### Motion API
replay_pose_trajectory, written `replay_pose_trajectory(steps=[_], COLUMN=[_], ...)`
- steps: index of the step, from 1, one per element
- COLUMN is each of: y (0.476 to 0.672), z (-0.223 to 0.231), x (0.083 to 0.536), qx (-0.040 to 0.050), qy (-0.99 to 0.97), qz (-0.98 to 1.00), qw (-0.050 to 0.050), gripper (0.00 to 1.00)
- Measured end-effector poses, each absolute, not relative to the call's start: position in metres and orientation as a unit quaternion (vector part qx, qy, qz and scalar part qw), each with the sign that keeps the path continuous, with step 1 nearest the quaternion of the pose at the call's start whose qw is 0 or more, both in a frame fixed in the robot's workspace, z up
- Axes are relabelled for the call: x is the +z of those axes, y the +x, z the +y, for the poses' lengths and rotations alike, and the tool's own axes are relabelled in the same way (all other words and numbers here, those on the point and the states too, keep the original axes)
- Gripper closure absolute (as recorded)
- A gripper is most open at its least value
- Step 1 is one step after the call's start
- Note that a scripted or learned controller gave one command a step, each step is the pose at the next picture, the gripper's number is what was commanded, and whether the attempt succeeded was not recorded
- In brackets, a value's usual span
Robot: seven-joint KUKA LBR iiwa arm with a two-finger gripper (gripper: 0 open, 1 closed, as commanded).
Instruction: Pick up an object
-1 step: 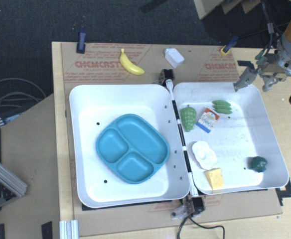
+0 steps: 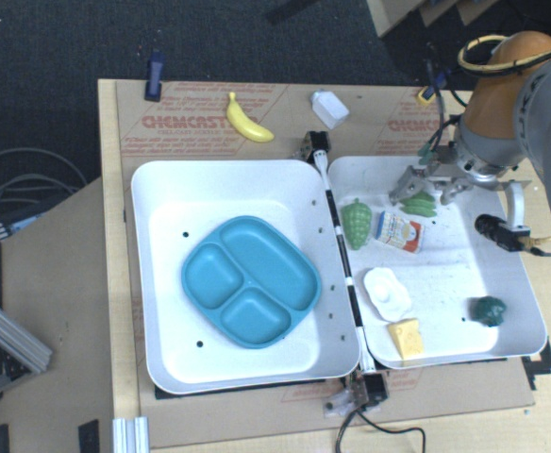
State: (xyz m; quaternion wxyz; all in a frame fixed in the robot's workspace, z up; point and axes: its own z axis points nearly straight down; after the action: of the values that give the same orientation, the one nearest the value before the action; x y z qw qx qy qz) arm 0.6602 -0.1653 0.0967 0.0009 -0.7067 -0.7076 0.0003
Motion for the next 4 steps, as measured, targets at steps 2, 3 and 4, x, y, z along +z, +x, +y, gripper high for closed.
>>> replay_pose_trajectory(steps=[2, 3, 4], y=[0.662, 0.666, 0.670], z=[-0.166, -0.147, -0.147], x=[0.109, 0.085, 0.101], qx=[-0.0003, 0.0003, -0.0029], qy=[-0.706, -0.707, -0.706], qz=[-0.708, -0.708, -0.708], qw=[-0.001, 0.001, -0.005], gripper=[0.00, 0.00, 1.00])
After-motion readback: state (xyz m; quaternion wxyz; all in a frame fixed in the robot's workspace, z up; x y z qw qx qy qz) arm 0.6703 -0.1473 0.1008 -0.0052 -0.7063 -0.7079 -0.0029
